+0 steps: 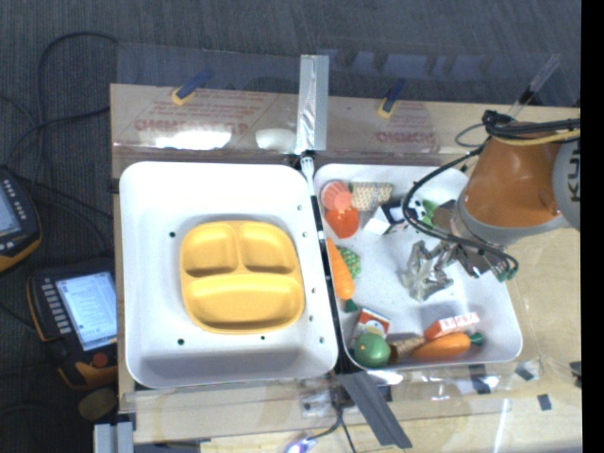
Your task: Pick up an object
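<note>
My gripper (427, 276) hangs low over a bare patch in the middle of the right bin (500, 295), under the orange band of the arm (511, 189). Its metal fingers (415, 264) stand slightly apart with nothing between them. Toy food lies around it: a red-orange tomato (340, 210) and a tan cone (372, 194) at the far left, and a carrot with green leaves (343, 268) along the left wall. A green ball (372, 350), a small red and white box (373, 324) and an orange carrot (442, 346) with a red-labelled piece (455, 325) lie at the near edge.
The left bin (151, 206) holds a yellow divided plate (243, 274). A black cable (427, 189) loops from the arm over the far side of the right bin. A metal divider post (312, 102) stands behind the bins. Screens lie on the floor at the left.
</note>
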`<state>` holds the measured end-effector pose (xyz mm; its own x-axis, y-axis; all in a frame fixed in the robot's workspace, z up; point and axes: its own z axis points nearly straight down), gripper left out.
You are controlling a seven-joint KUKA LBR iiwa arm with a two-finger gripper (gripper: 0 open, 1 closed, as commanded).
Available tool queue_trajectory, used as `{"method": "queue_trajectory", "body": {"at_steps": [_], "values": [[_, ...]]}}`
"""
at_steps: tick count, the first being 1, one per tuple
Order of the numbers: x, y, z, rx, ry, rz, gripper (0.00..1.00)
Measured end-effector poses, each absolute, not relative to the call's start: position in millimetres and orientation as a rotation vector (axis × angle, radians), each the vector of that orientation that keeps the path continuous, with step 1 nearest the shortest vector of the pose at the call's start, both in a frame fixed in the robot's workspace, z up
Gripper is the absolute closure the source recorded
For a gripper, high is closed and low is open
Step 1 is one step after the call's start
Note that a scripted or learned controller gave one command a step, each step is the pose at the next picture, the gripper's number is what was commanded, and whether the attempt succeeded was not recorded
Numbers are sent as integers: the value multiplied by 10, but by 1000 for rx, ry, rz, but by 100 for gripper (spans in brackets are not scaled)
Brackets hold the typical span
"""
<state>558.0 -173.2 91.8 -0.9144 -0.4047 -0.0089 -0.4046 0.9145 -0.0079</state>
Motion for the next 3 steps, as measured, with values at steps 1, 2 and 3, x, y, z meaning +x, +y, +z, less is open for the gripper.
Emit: {"method": "queue_trajectory", "body": {"at_steps": [1,2,3], "values": [[5335,-1355,1234,-431,3110,4,100],[5758,-1287,929,-129,3132,-2,100],[6176,-1031,922,4,3126,-4,100]]}}
